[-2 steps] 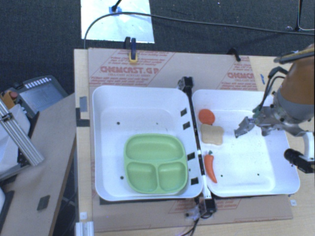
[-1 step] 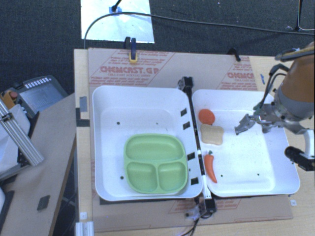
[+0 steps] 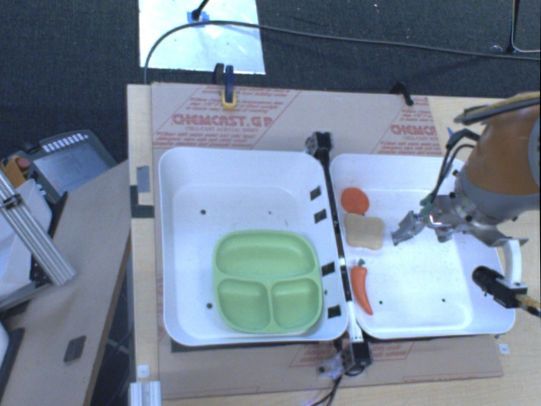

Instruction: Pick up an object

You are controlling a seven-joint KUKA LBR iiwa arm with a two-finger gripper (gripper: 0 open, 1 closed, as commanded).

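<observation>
In the right bin [image 3: 439, 311], along its left side, lie three objects. A round orange-red slice [image 3: 355, 200] is farthest back, a beige bread-like piece [image 3: 365, 231] sits just in front of it, and an orange carrot with a green tip [image 3: 362, 288] lies nearest the front. My gripper [image 3: 406, 228] hangs over the middle of the right bin, just right of the beige piece, with a small gap between them. Nothing shows in its grasp. The grey arm with its orange band [image 3: 503, 163] comes in from the right.
The left bin [image 3: 194, 184] holds a green divided plate [image 3: 268, 280] at its front. A black clip strip [image 3: 331, 227] runs along the seam between the bins. Cables cross the dark floor behind the bench, and a black part of the arm [image 3: 499, 284] overhangs the right bin's right rim.
</observation>
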